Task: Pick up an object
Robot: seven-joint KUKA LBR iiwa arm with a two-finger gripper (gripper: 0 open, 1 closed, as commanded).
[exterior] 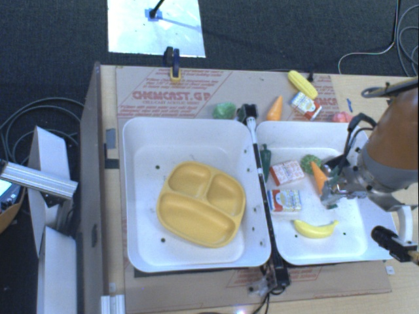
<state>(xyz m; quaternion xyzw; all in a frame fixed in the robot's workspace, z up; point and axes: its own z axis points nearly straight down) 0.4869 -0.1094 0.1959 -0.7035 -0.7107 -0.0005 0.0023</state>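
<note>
Over the right bin [357, 250], the hand [331, 190] hovers beside a toy carrot [317, 175]; its grip state is unclear. Next: descend and grasp.

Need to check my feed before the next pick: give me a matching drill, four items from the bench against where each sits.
Items:
1. yellow divided tray
2. banana
3. corn cob
4. green toy

Places:
A. on the cardboard behind the bins, far right side
B. in the left bin
C. on the cardboard just behind the left bin
D. in the right bin, near its front edge

Pairs: 1-B, 2-D, 3-A, 4-C.
</note>
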